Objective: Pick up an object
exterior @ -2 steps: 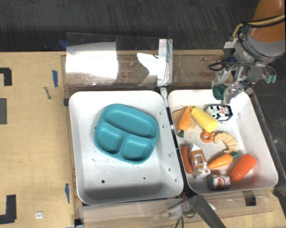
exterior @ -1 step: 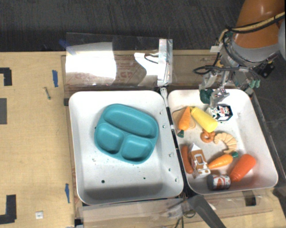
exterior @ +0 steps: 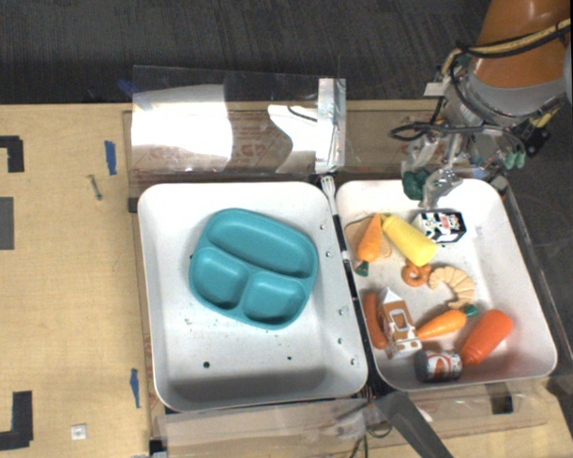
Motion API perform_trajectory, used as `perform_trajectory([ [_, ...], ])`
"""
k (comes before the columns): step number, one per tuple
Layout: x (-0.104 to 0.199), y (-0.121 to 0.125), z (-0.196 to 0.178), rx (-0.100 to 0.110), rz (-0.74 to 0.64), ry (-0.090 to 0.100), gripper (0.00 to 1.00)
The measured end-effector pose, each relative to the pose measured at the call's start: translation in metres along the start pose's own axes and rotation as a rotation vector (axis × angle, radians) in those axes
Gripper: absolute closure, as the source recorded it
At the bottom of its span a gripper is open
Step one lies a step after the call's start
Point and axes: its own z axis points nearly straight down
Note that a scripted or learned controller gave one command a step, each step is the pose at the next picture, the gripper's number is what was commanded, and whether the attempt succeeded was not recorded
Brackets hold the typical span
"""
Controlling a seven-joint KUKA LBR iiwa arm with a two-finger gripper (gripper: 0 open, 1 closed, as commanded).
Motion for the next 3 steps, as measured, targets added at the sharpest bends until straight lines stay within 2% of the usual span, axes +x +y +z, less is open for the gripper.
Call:
perform_trajectory([
  [1, 0.002, 0.000, -0.015, 0.000, 0.056, 0.006, 1.00],
  [2, -0.001, 0.022, 0.008, -0.003, 0.061, 0.014, 1.00],
  [3, 0.000, 0.015, 0.006, -0.001, 0.118, 0.010, 1.00],
])
